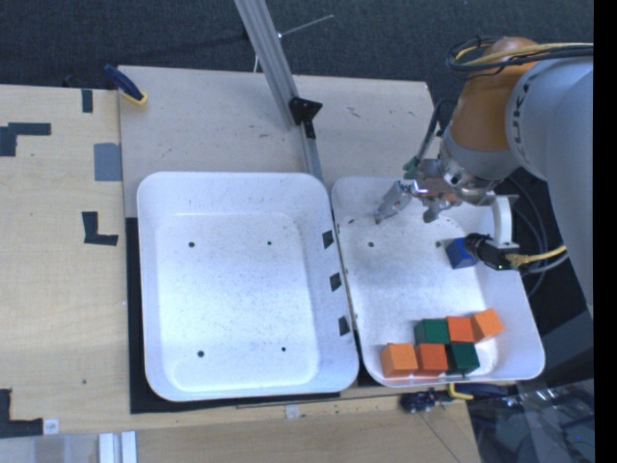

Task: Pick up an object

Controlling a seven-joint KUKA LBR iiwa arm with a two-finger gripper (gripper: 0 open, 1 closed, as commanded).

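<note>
The gripper point(409, 206) hangs over the far end of the right bin point(386, 287), its two fingers spread apart with nothing between them. The blocks point(442, 343) lie well apart from it, clustered at the bin's near end: small cubes, four orange and two dark green, packed touching one another against the near wall. The left bin point(164, 201) sits just beside.

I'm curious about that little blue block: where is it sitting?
The blue block lies in the right bin, near its right wall, below the end effector and above the orange and green blocks.
</note>
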